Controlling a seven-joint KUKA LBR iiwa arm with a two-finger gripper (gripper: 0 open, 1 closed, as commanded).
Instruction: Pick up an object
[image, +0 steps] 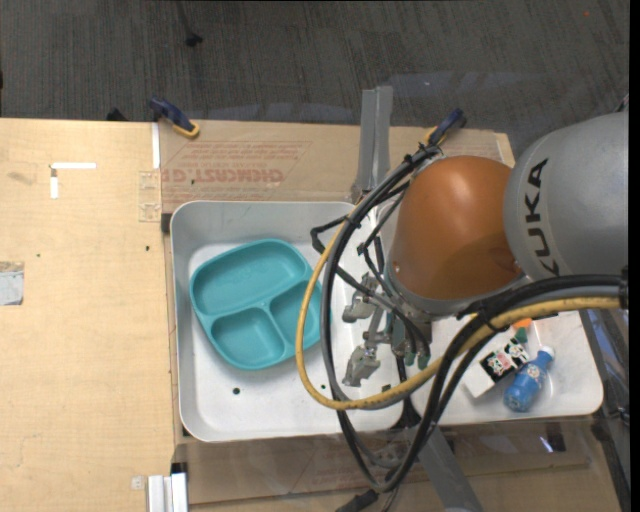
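We're looking down at the arm (470, 230) hanging over the middle of the bench, right where the two bins meet. The gripper (365, 350) is hovering over the right side of the left bin (200, 400), just beside the teal tray (255, 300). Honestly, we're not making out how it's set, since cables (320, 300) are looping all around it, and we're not seeing anything in its grasp. The tray is lying flat in the left bin. Over in the right bin (580, 400) a blue bottle (527, 378) is lying beside a small black-and-white box (505, 358).
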